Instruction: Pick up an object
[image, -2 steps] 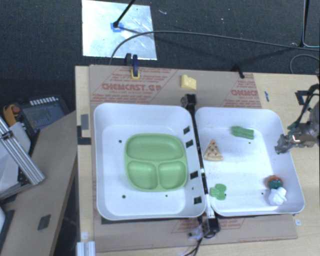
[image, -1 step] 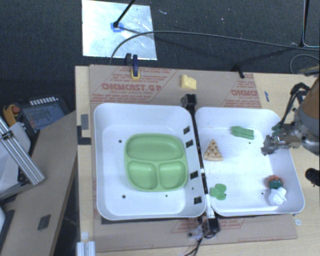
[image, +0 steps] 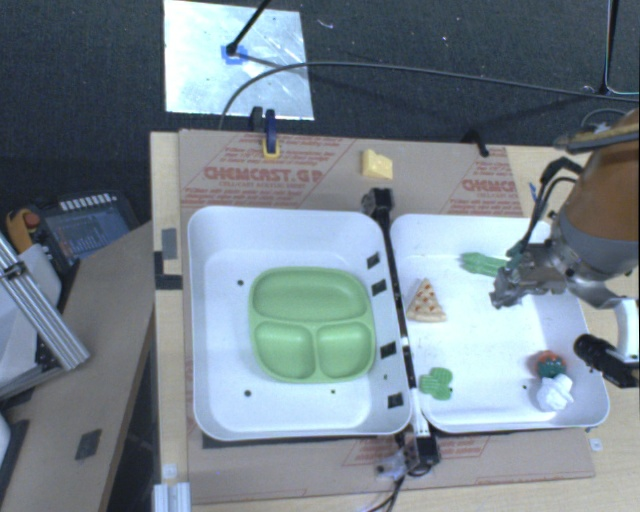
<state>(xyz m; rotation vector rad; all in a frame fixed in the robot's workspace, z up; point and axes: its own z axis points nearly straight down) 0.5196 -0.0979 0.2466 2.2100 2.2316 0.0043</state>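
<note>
Reaching in from the right, the arm (image: 600, 215) hangs over the right bin (image: 480, 400), its orange band just above the wrist. The gripper (image: 510, 290) sits low over the bin's upper middle — dark fingers pointing left and down; whether they are spread or closed I cannot tell, and nothing is visibly between them.

Right bin contents:
- green piece (image: 482, 264) near the upper wall, just left of the gripper and above it, very close to the fingers; contact unclear.
- pizza slice (image: 426, 301) at the left side, orange with dark dots, well apart from the gripper.
- small green toy (image: 436, 382) at the lower left, near the divider.
- red-and-teal toy (image: 546, 364) at the lower right, with a white toy (image: 554, 393) just below it, touching or nearly so.

Left bin (image: 215, 300) holds a green tray (image: 310, 322) with three compartments, lying flat near the middle.

Outside the bins — a yellow block (image: 377, 164) lies on the cardboard (image: 300, 170) behind them. A black clip strip runs between the two bins.
</note>
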